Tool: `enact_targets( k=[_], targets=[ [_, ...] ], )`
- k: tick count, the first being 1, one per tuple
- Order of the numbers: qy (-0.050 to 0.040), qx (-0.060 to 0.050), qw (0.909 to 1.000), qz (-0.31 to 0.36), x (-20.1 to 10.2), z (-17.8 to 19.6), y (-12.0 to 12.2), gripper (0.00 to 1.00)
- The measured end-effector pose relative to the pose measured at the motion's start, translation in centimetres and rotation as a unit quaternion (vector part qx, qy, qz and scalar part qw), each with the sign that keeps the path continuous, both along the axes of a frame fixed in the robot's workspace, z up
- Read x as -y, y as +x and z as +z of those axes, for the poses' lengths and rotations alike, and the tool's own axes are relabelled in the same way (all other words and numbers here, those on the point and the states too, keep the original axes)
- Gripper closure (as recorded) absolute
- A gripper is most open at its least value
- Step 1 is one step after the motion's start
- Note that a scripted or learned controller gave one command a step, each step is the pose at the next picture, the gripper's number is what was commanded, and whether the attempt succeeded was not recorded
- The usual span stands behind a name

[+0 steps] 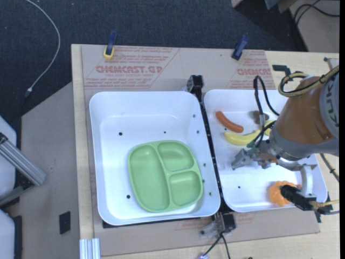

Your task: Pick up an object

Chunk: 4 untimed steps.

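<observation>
The robot's hand (pixel 249 158) hangs low over the middle of the right-hand bin (pixel 237 196), its metal fingers (pixel 241 159) pointing toward the divider between the two bins. Whether those fingers are apart or together cannot be told from this angle, and nothing is seen held between them. The grey arm (pixel 302 131) with its orange band reaches in above the right bin, covering much of the bin's far side.

Just beyond the hand, toward the back of the right bin, lies a yellow banana (pixel 240 138), partly tucked under the wrist. Behind the banana, closer to the right bin's back wall, rests an orange-red hot dog (pixel 229 122), lying apart from the banana. At the front corner of the right bin, on the arm's side, sits an orange fuzzy object (pixel 279 193), with a black part of the robot's fittings crossing beside it; what exactly the object is cannot be made out.

Across the divider from the right bin, the left-hand bin (pixel 108 123) holds a green divided plate (pixel 164 174) with three compartments, lying flat toward that bin's front. Both bins sit side by side on a brown board marked with red lettering (pixel 129 69), which covers the surface. A yellow-tipped clamp (pixel 110 46) and a blue clamp (pixel 240 47) grip the board's back edge, behind the bins.
</observation>
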<state>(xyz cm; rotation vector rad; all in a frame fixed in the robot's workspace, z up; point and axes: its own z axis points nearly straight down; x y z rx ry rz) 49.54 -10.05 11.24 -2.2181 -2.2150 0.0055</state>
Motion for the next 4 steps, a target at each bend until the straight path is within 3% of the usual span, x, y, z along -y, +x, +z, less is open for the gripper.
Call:
enact_targets(
  k=[1,2,4],
  targets=[
    [-0.0005,0.002,1.0,0.0,0.0,-2.9,-0.1,0.0],
    [-0.0003,0.004,1.0,0.001,-0.1,-1.7,0.1,1.0],
    [-0.0015,0.004,1.0,0.001,0.1,7.0,-0.8,1.0]
  ],
)
